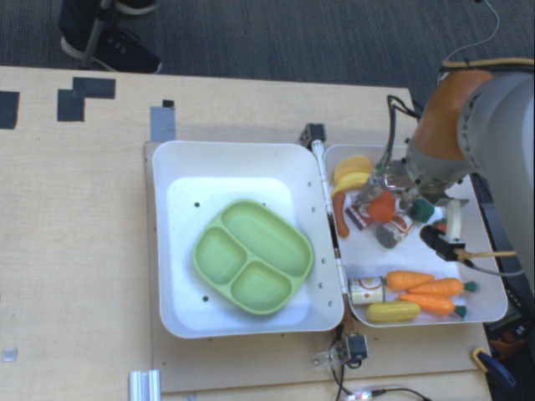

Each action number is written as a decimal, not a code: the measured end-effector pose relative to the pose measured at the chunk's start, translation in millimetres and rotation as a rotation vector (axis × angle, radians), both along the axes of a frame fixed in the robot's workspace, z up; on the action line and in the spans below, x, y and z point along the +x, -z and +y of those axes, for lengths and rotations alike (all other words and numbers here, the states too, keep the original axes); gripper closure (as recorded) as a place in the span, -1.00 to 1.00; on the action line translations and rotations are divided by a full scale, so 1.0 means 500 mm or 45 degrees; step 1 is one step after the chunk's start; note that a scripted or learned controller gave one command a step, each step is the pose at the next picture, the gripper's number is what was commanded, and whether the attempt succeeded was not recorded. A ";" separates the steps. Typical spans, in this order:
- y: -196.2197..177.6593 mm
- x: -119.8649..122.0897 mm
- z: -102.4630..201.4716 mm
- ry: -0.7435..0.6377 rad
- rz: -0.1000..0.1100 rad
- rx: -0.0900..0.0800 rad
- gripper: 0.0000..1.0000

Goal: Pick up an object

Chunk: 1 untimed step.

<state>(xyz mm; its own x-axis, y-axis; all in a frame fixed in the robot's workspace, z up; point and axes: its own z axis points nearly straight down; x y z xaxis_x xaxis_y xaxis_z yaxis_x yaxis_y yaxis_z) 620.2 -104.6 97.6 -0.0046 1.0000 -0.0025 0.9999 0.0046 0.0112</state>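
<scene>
Left bin (pixel 167 224) carries a green divided plate (pixel 253 257), lying flat. Right bin (pixel 493 307) is crowded: yellow banana (pixel 351 172) up top, orange carrots (pixel 426 291) and a small can (pixel 366 291) along the near edge. The tool (pixel 386 192) sits low over the red-orange clutter (pixel 380 209) mid-bin. Pale wooden desk (pixel 75 224), dark carpet (pixel 292 23) beyond. Whether the tool grips anything, can't tell.

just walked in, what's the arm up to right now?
The arm reaches in from the right, and its pincer is down in the right bin, over a pile of toy food near the bin's upper middle. An orange piece sits right under it, but a grasp can't be confirmed from this angle. Two carrots, a yellow piece and a small can lie along the bin's near edge. The left bin holds a green divided plate, untouched.
</scene>
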 end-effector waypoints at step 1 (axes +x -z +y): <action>-0.026 0.005 0.003 -0.008 -0.009 0.001 1.00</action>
